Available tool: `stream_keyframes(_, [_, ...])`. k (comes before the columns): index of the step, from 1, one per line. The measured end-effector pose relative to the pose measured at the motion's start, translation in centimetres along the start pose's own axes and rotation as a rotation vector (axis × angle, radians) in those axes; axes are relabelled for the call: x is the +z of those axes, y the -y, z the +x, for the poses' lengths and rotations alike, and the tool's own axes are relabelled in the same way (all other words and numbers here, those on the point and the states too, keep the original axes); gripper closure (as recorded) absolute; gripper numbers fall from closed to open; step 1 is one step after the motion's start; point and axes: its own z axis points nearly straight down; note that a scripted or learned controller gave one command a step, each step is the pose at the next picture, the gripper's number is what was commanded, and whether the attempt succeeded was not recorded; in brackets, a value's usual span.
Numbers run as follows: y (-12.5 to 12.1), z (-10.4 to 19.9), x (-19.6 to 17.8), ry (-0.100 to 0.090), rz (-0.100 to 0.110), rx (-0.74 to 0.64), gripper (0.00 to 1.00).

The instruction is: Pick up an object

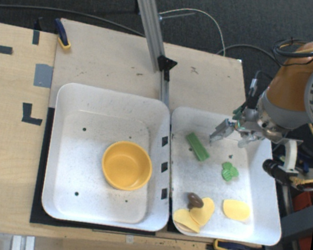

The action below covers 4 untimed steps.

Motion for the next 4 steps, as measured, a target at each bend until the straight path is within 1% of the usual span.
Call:
stream_keyframes(1, [0.0,0.0,0.0,0.0,0.0,0.0,0.0])
stream_keyframes(2, [0.5,0.7,6.2,0.0,0.007,0.001,0.0])
stream_keyframes(3, [0.5,0.8,11.4,0.002,-0.001,0.001,0.0])
stream_keyframes(4, [0.5,0.9,10.3,0.0,0.0,0.0,1.0])
